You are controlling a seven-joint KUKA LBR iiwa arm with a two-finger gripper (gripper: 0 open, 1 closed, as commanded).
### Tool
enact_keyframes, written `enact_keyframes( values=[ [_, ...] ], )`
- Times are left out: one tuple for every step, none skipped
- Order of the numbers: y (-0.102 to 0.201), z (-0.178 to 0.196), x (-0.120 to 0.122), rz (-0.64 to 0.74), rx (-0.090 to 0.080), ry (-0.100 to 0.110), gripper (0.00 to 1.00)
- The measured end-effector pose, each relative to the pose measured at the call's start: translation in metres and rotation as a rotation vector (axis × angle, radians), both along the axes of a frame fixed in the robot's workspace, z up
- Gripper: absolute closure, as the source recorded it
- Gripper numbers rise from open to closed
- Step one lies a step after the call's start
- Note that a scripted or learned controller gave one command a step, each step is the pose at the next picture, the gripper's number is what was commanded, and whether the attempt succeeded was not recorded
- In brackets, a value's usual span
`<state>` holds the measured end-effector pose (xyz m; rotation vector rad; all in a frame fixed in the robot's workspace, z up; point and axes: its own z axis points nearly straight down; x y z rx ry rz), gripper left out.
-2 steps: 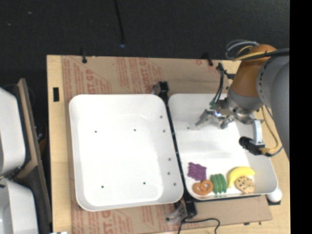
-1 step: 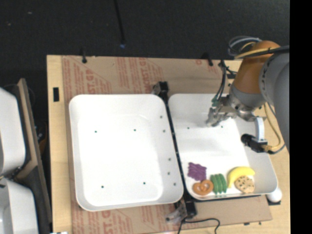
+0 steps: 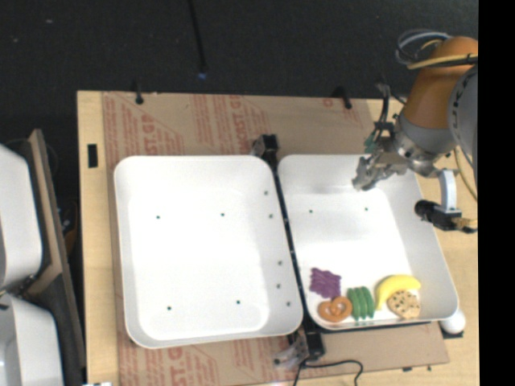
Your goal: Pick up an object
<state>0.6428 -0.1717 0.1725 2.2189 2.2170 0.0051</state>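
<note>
Two white bins sit side by side on a brown bench (image 3: pixel 201 119). The left bin (image 3: pixel 129 215) is big and white, with a few small dark dots on its floor. The right bin (image 3: pixel 418 240) has all the toys in it.

The toys lie close together in the near corner of the right bin, by its front wall. There is a purple toy (image 3: pixel 325 281). Just in front of it is an orange pretzel (image 3: pixel 335 309). Next to the pretzel is a green toy (image 3: pixel 362 301). Right of that is a yellow banana (image 3: pixel 399 285), and a cookie (image 3: pixel 404 302) with dark chips is touching the banana.

The arm (image 3: pixel 434 95) comes in from the right. It is grey with an orange band. The gripper (image 3: pixel 368 175) hangs over the far end of the right bin, near its back wall. It is well apart from the toys. Nothing sits in the gripper, and I cannot tell if it is open or closed, because it is too small and dark.

A black cable (image 3: pixel 193 22) runs across the dark floor behind the bench.
</note>
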Motion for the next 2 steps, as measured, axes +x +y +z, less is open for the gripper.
enact_keyframes(
  values=[
    [-0.001,0.053,0.001,0.001,0.0,0.0,1.0],
    [0.053,0.062,0.013,0.005,0.002,0.004,1.0]
  ],
)
